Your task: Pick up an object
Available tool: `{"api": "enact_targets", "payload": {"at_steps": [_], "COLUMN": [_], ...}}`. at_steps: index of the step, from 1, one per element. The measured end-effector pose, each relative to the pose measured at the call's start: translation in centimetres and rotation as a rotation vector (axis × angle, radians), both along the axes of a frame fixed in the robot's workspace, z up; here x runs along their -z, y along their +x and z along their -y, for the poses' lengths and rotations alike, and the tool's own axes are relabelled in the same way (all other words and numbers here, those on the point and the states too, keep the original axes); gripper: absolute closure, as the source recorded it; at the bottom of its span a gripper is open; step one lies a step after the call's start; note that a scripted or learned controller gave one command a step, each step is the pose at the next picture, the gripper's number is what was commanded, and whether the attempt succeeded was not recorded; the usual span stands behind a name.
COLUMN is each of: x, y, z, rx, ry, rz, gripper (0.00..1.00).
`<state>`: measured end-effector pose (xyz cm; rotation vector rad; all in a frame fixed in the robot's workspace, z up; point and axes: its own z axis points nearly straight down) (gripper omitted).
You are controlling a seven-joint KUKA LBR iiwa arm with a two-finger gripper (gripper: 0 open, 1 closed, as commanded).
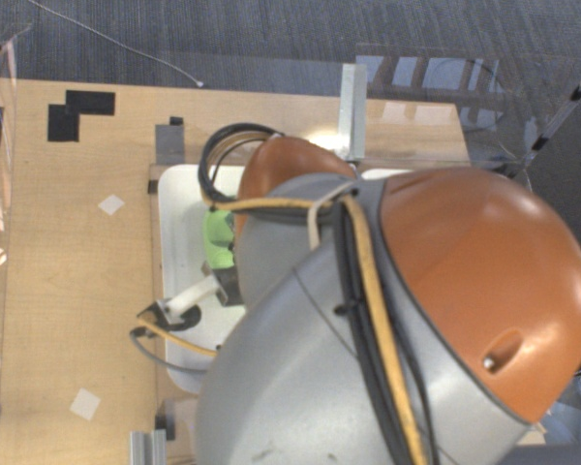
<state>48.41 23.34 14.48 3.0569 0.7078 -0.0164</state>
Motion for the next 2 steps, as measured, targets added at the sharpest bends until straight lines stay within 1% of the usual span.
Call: {"api": "enact_targets", "payload": {"at_steps": [1,2], "x": [-7.1,-4.8], "y": [0.3,0.2], "z": [-0.2,-0.1], "rx": [0.251,0.177], "ry": [0.009,0.005], "rz": [0.013,0.009], "gripper": [1.0,1.0]}}
